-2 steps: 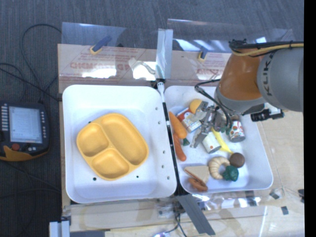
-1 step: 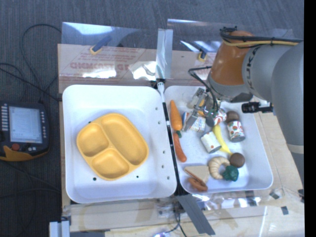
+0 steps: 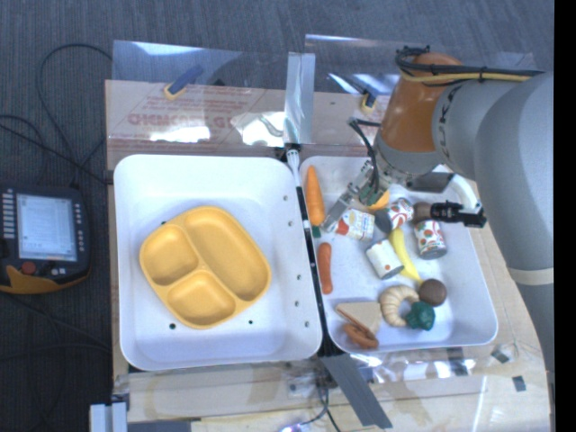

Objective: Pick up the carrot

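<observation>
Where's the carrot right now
In the camera view, the carrot lies in the right bin, along its left wall near the top, just left of the gripper and above a small sausage.

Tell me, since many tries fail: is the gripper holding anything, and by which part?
Nothing is held. The gripper hangs open just right of the carrot, which lies in the right bin.

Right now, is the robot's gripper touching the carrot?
Apart. The camera view shows white bin floor between the gripper and the carrot lying by the bin's left wall.
</observation>
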You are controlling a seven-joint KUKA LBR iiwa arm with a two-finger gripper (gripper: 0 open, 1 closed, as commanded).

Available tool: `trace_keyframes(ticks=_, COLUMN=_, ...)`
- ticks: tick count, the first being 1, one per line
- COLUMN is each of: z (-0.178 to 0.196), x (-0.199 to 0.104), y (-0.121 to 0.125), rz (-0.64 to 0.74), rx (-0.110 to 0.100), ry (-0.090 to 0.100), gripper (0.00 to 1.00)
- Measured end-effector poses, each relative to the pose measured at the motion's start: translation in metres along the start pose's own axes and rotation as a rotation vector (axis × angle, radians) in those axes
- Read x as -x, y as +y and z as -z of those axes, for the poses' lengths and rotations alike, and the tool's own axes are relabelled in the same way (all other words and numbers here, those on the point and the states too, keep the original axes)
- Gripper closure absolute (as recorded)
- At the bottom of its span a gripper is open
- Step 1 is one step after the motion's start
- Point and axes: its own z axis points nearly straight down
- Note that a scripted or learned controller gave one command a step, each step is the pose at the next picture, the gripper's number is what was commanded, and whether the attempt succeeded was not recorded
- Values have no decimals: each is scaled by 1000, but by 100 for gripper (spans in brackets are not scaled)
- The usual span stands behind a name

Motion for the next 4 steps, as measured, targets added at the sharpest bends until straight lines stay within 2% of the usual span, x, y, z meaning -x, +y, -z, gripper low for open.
trace_keyframes(ticks=1, z=12, x=3, y=2, rz=1, rx=4, ry=-13, gripper=100)
trace_keyframes(ticks=2, z=3, x=-17, y=-31, rz=-444, rx=0, ry=0, gripper=100)
trace_keyframes(ticks=3, z=2, x=-15, y=-33, rz=-447, rx=-3, ry=-4, gripper=0)
trace_keyframes(ticks=4, z=-1, x=11, y=-6, rz=-269, rx=-4, ry=-9, gripper=0)
